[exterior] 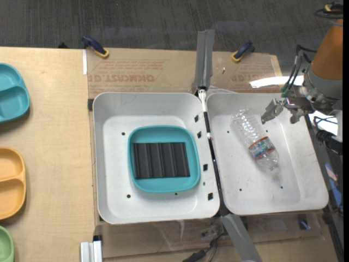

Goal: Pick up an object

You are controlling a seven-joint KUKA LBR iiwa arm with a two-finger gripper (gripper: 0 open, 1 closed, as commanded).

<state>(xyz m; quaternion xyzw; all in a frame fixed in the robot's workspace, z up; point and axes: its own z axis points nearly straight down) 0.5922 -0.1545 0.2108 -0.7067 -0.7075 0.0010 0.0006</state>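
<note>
Hovering over the right bin (305,198), our gripper (283,111) spreads its 2 fingers wide, holding nothing; we judge the approach step, needing descent toward the plastic bottle (255,141) below-left.

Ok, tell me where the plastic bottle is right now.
The plastic bottle lies on its side in the right bin, slanted across its middle, below and left of the gripper.

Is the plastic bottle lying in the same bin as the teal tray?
No, the clear plastic bottle lies alone in the right bin, while the teal tray sits in the left bin.
</note>
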